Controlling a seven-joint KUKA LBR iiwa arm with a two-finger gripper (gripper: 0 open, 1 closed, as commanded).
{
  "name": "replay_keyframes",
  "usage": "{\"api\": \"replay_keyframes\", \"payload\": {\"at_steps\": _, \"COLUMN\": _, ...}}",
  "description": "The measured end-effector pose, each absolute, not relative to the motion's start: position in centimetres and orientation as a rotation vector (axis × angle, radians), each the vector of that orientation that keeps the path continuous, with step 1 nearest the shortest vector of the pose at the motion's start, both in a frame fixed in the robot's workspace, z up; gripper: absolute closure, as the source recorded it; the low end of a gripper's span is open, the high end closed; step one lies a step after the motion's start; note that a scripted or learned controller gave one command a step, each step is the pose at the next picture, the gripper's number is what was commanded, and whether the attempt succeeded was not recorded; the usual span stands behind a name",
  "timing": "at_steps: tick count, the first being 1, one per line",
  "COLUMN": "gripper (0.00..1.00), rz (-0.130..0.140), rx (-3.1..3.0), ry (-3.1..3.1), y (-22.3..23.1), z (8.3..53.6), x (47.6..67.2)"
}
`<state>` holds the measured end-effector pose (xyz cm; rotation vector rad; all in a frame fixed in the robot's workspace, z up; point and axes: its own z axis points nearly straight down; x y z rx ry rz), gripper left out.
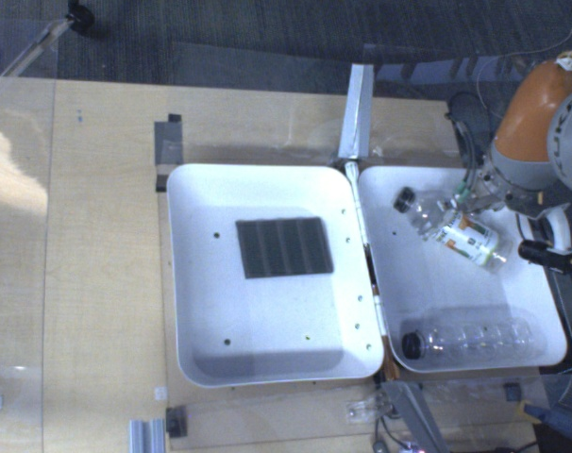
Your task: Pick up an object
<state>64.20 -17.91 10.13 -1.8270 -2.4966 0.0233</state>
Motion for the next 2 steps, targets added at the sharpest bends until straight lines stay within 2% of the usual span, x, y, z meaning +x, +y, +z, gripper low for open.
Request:
{"api": "replay_keyframes", "payload": {"at_steps": 1, "gripper": 1.00, "rz": 0.030, "rx": -1.817, "ry": -2.495, "y": -17.8, "z": 11.0, "x": 64.1}}
{"api": "replay_keyframes", "payload": {"at_steps": 2, "gripper": 1.00, "rz": -0.007, "rx": -1.983, "ry": -2.444, "y": -9.7, "z": 18.0, "x": 66.3}}
